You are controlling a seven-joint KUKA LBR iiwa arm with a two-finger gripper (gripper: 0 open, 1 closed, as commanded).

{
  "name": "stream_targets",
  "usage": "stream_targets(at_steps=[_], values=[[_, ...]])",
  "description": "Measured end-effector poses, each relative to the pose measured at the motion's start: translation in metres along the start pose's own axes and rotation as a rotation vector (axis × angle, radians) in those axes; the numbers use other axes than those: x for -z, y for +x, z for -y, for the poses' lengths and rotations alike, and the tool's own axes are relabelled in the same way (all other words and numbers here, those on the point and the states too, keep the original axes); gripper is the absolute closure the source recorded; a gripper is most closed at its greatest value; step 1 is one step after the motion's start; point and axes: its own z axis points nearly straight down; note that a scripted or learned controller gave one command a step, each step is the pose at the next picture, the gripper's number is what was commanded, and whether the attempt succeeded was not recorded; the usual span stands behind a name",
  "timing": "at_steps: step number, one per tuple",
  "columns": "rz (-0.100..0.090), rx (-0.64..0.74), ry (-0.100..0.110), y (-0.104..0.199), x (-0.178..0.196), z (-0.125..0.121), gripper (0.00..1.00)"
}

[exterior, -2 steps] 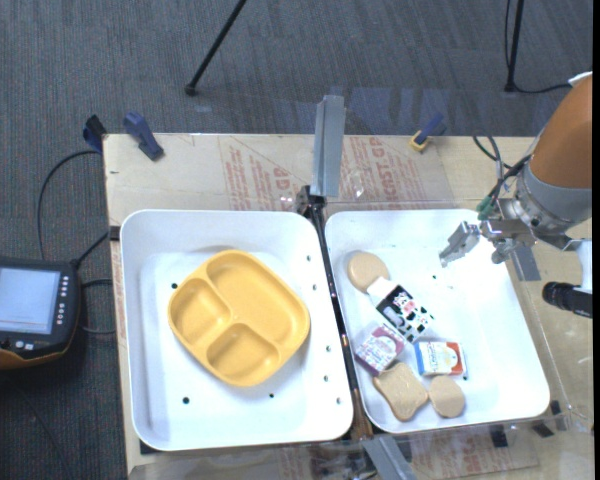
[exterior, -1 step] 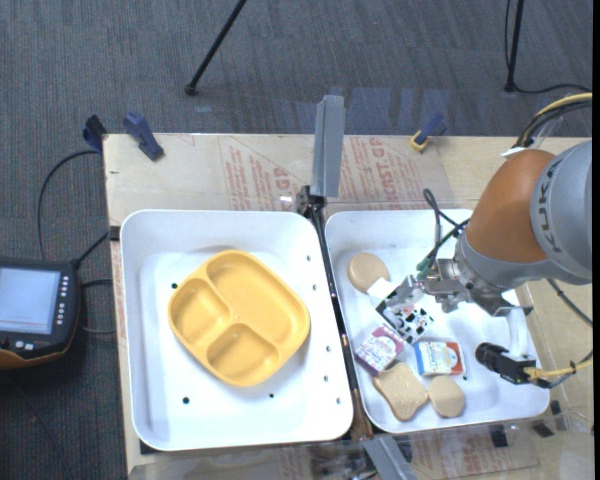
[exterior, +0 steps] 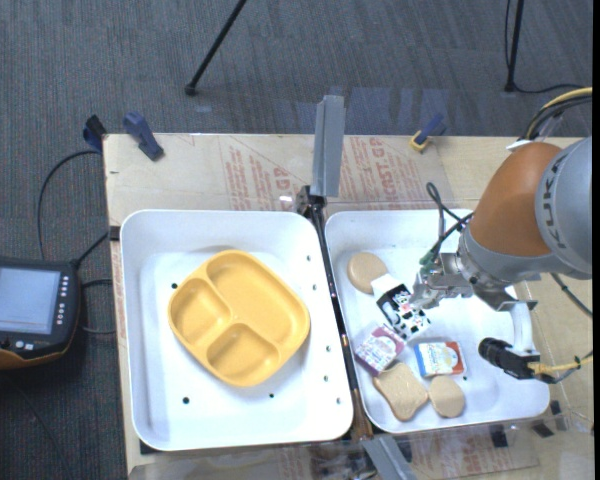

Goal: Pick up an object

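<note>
While two white bins sit side by side on the bench, the left bin (exterior: 140,268) has one thing in it: a yellow tray (exterior: 239,316) with three parts. The right bin (exterior: 480,408) has more things. I count three tan cookie shapes: one oval cookie (exterior: 366,270) near the top left of the bin, one bread-shaped cookie (exterior: 401,392) near the bottom, and one small round cookie (exterior: 446,396) just beside it. I count one black and white carton (exterior: 403,310), one purple packet (exterior: 379,349) and one blue and red packet (exterior: 440,358). The two packets lie just above the two bottom cookies.

The gripper (exterior: 432,286) is low in the right bin, right at the top right corner of the black and white carton. It looks like it touches the carton, but I cannot tell how far open it is or if it has hold of anything.

The grey arm (exterior: 525,223) comes in from the right and bends down into the bin, with its orange band on top.
</note>
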Motion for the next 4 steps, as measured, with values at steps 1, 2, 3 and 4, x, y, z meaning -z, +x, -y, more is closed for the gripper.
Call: stream_targets(at_steps=[1,2,3,4], values=[[0.006,-0.445,0.026,0.086,0.066,-0.047,1.0],[0.01,-0.614,0.027,0.09,0.093,-0.077,1.0],[0.013,-0.795,0.029,0.135,0.084,-0.076,1.0],[0.015,-0.893,0.03,0.144,0.074,-0.072,1.0]])
